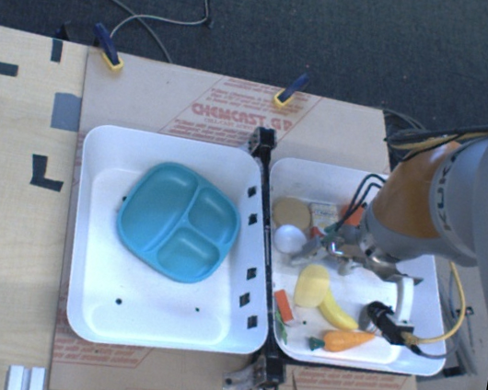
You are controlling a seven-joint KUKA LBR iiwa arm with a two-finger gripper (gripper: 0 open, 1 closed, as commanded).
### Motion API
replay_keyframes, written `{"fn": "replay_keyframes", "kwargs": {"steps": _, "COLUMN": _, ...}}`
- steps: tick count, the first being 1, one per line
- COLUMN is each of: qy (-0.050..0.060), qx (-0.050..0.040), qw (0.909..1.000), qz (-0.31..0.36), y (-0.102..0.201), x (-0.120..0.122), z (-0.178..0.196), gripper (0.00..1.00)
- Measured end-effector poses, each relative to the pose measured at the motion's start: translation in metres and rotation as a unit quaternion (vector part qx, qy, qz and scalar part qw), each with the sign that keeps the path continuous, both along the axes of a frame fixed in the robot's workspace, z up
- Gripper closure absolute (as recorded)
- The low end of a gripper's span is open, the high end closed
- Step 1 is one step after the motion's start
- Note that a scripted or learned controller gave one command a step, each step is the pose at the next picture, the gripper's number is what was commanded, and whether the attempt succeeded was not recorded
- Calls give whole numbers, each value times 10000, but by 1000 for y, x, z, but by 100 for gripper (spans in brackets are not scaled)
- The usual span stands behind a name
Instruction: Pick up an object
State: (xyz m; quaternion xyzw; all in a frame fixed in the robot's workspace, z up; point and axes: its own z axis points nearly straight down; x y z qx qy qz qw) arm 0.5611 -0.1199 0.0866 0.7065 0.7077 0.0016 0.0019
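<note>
1. Objects for picking lie in the right bin (425,361): a yellow piece (311,285), banana (338,313), carrot (347,341), white ball (289,237).
2. My end effector (333,249) hangs low above them; I cannot tell its opening.
3. Nothing looks lifted yet; I judge the grasp remains undone.

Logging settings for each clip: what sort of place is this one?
Likely a robotics lab bench set up for pick trials: two white bins clamped onto cardboard, toy food such as a carrot and banana, and loose cables on carpet.
</note>
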Motion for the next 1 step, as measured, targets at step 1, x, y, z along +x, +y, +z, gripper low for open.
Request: {"fn": "replay_keyframes", "kwargs": {"steps": 1, "qy": 6, "qx": -2, "qw": 10000, "qz": 6, "y": 23, "x": 76, "z": -1, "gripper": 0}}
